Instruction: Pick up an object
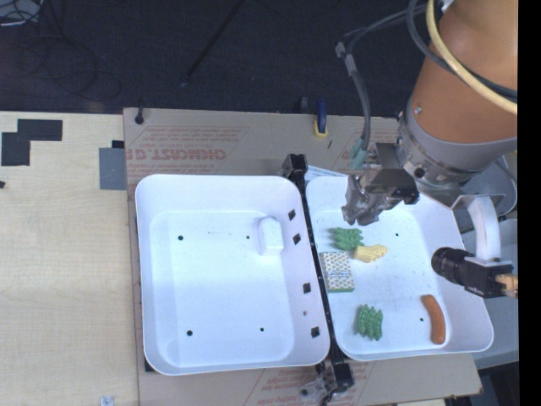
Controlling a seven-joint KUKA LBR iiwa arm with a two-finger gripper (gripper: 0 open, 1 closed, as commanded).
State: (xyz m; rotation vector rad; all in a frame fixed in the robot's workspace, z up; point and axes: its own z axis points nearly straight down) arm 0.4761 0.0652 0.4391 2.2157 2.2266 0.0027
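tool (363,216): aperture cannot tell, nothing seen held | target: green leafy plastic toy (347,238) just below tool, touching yellow plastic piece (370,253) | risk: a descent could catch both or nudge green toy aside

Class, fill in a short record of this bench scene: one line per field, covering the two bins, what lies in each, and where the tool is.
left bin: holds a white block near its right wall
right bin: holds five items
upper items: green leafy piece with a yellow piece beside it
middle item: patterned box by the divider
lower items: green cluster; orange sausage near the right rim
tool: above the right bin's upper part, just over the leafy piece
tool grasp: cannot tell
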